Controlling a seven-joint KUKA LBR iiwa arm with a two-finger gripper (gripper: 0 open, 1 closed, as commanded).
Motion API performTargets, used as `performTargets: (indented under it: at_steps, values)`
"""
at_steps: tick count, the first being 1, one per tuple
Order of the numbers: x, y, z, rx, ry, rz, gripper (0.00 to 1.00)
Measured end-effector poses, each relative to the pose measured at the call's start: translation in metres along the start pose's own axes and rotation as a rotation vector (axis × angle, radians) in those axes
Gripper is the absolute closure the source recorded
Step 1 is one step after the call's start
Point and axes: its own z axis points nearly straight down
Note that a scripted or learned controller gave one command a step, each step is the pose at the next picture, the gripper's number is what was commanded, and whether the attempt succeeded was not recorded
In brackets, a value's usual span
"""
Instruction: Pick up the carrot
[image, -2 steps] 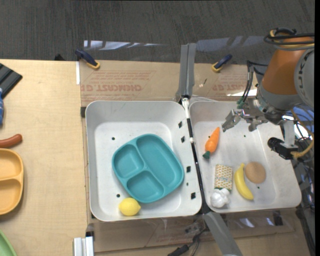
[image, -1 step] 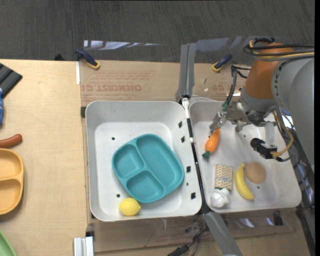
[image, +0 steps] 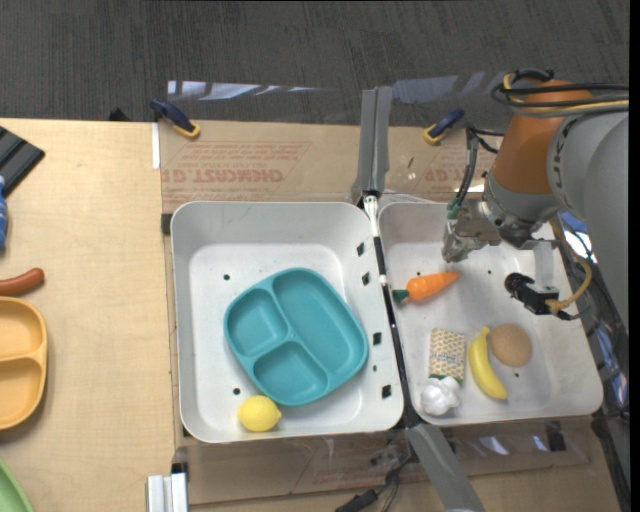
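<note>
Orange and tapered, the carrot (image: 431, 287) lies in the right bin (image: 580, 400), close to its left wall, green end toward that edge. The gripper (image: 460, 247) hangs just beyond the carrot's thick end, near the far wall; whether it is spread or closed cannot be told. Bare white floor lies around the carrot. A cracker packet (image: 447, 353), banana (image: 486, 367) and brown ball (image: 511, 345) crowd the near side.

A robotics lab: a clamped cardboard sheet (image: 270, 165) behind two white bins (image: 190, 300) holding toy food.
</note>
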Motion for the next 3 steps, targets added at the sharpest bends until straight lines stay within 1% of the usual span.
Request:
performTargets:
  at_steps: [1,2,3]
  values:
    - [-0.014,-0.006,0.009,-0.002,0.001,-0.515,1.00]
    - [0.026,-0.065,-0.091,-0.003,0.001,-0.709,1.00]
    - [0.026,-0.065,-0.091,-0.003,0.001,-0.708,0.00]
